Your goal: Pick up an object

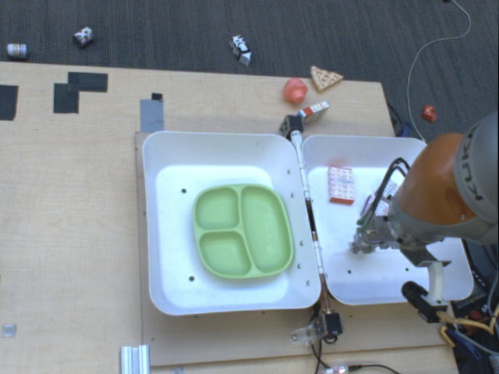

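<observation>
A green three-compartment plate (pixel 243 231) lies in the left white bin (pixel 168 232). In the right white bin (pixel 343 283) a small red-and-white packet (pixel 341 185) rests near the far side. My gripper (pixel 363 242) reaches down into the right bin from the right, below and a little right of the packet, close to the bin floor. The grey arm with its orange band (pixel 437 185) covers the right part of that bin. I see nothing between the fingers.
Beyond the bins, on the bench, lie a red ball (pixel 295 90), a pizza-slice toy (pixel 326 77) and a small red-tipped item (pixel 316 110). Small objects are scattered on the dark carpet behind. Cables run at the front right.
</observation>
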`<state>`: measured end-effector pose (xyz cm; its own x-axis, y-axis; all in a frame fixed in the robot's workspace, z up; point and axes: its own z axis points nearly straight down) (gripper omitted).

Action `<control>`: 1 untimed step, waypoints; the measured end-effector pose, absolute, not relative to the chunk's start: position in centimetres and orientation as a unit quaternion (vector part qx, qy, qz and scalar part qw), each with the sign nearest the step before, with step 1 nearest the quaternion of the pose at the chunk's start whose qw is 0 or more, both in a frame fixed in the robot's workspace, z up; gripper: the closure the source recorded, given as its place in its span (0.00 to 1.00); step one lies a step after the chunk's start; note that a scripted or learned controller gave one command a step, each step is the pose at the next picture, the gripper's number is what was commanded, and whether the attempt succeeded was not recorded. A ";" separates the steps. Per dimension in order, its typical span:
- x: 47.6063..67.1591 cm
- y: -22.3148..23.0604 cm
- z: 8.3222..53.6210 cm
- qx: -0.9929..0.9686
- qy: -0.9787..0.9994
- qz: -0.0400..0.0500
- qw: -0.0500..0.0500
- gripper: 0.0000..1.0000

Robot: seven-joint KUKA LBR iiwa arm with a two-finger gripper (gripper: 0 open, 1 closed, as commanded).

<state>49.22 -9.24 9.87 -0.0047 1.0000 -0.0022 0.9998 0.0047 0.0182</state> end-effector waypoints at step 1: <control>50.0 4.5 16.8 0.705 0.709 0.003 0.001 1.00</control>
